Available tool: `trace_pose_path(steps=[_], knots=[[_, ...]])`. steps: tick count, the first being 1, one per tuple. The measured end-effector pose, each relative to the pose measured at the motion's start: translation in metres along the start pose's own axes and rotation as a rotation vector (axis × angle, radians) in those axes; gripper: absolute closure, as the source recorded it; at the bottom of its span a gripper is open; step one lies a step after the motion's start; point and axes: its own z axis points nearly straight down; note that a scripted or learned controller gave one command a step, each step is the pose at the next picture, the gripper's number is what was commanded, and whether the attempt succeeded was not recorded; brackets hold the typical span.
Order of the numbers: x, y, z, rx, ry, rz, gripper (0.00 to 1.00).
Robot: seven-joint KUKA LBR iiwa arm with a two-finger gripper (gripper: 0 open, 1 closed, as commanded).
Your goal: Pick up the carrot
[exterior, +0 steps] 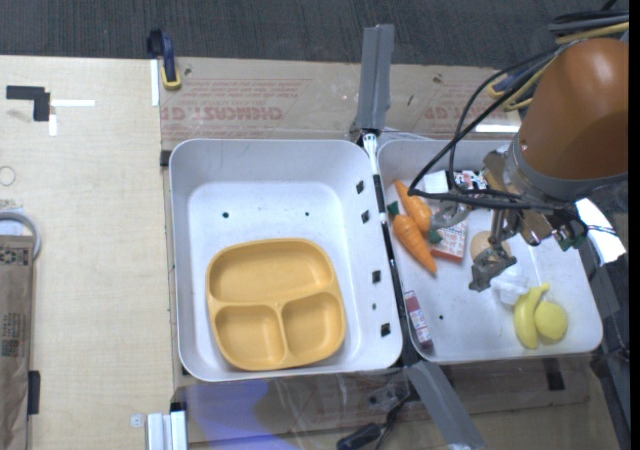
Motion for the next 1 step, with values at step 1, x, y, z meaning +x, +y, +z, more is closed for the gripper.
trace_pose_path(steps=[1], knots=[[0.0127,-0.0537,0.026,0.0,0.001,-0.082,0.0]])
